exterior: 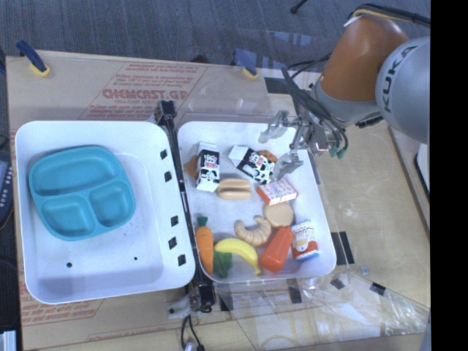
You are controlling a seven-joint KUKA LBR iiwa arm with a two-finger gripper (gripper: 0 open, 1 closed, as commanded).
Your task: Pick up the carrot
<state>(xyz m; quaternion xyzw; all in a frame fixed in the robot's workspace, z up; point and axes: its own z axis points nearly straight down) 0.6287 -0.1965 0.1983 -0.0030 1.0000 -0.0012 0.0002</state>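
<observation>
The arm (380, 57) enters from the right, and its gripper (284, 146) hangs over the far right part of the right bin (322, 225). The two metal fingers (273, 128) stand spread apart with nothing between them; the gripper is released. One fingertip lies just beside a cow-patterned carton (254, 164) that rests tilted in the far middle of the bin.

The carrot (205, 247) lies at the near left corner of the right bin, close against the left wall. Its green top points to the far side and its orange body runs toward the near edge. It is well apart from the gripper. A banana (238, 251) lies just to the right of the carrot, with a dark green item (221, 264) between them at the near end.

Other contents of the right bin:
- A second cow-patterned carton (208, 167) stands near the far left.
- A hot dog bun (234, 189) lies beside it.
- A red and white box (277, 191) sits to the right of the bun.
- A round cookie (278, 215) sits nearer than the box.
- A croissant (252, 229) lies in the middle.
- A red pepper (276, 248) lies near the right of the banana.
- A small can (304, 240) stands at the near right.

The left bin (44, 269) holds a blue divided plate (80, 191) in its far left part. Both bins rest on a cardboard sheet (110, 86).
</observation>
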